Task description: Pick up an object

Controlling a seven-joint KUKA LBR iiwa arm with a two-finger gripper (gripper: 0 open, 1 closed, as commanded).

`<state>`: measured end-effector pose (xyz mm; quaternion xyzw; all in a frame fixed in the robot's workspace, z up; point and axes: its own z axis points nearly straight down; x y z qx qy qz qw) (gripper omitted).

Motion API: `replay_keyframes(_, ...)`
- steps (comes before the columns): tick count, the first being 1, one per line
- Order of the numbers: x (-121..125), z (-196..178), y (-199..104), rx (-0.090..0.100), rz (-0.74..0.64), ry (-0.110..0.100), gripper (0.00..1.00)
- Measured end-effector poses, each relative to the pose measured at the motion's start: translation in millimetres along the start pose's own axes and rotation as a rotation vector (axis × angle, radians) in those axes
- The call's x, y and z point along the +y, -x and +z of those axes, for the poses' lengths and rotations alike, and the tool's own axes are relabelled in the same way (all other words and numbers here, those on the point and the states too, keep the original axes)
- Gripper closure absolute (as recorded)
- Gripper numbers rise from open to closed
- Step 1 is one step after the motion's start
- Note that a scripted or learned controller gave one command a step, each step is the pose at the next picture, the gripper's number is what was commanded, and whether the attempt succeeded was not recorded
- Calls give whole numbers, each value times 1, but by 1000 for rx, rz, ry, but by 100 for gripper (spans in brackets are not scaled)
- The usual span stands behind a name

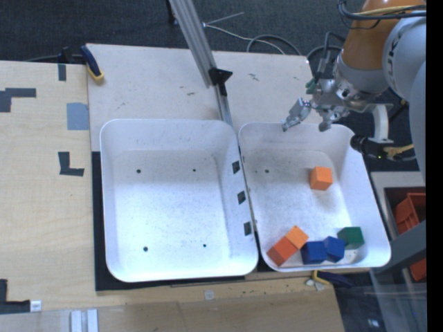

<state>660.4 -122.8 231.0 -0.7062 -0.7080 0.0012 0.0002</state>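
— Camera view: where's the tool (306, 120)?
— At two o'clock, over the right bin's (360, 159) far rim, fingers spread apart, nothing between them.
— And the blocks?
— Orange block (320, 178) alone at three o'clock; the block cluster (316, 245) sits at five o'clock, in the near corner.

— Both bins (173, 133) are white, peppered with tiny dark specks.
— The right one has an orange cube (320, 178) alone, and in the near corner a red-orange block (280, 251), a small orange one (297, 236), two blue blocks (322, 250) and a green one (351, 236).
— The arm (401, 43) is grey with an orange band (377, 23). The counter (41, 178) is pale wood, with grey and black tape marks (69, 163).
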Motion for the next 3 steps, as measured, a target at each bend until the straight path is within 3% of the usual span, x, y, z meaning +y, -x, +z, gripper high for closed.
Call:
replay_keyframes(1, -48, 108, 68, -1, 6, -3, 0)
replay_keyframes(2, -63, 117, 64, -8, -1, 21, 0)
replay_keyframes(3, -84, 122, 58, -12, 1, 32, 0)
